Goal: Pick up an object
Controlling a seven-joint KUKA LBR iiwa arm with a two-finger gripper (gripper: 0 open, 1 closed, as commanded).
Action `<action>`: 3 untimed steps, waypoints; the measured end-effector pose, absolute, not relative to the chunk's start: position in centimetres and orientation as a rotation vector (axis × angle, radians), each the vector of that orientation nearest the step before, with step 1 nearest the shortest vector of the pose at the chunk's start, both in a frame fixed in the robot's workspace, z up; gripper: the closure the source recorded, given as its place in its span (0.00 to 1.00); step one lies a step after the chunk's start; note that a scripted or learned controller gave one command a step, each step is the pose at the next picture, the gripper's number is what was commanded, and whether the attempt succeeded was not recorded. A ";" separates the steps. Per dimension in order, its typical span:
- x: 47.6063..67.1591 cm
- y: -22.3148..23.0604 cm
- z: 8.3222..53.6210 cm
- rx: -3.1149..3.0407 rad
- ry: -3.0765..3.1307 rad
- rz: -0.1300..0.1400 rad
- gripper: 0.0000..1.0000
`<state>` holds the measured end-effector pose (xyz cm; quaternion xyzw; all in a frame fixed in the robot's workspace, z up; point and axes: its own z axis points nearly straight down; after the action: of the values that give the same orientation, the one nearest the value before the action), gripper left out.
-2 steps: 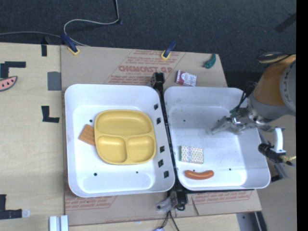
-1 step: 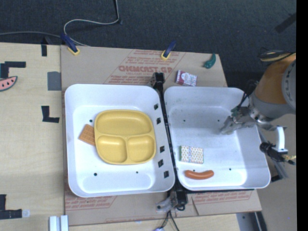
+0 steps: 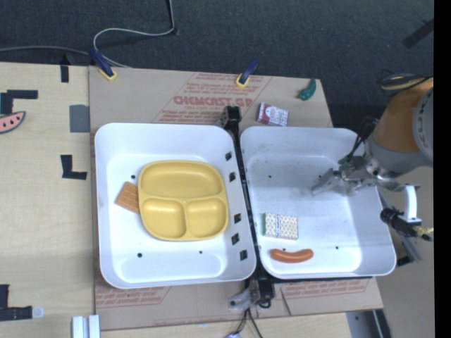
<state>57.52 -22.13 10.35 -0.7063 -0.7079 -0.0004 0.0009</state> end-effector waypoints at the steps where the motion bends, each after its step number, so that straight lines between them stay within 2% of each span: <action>1: 57.5 -22.1 11.3 -2.217 -2.223 -0.001 1.00; 2: 57.5 -22.1 11.3 -2.217 -2.222 -0.001 0.00; 3: 57.5 -22.0 12.2 -2.216 -2.223 -0.002 1.00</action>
<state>57.54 -22.04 12.22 -0.7059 -0.7083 -0.0005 0.0016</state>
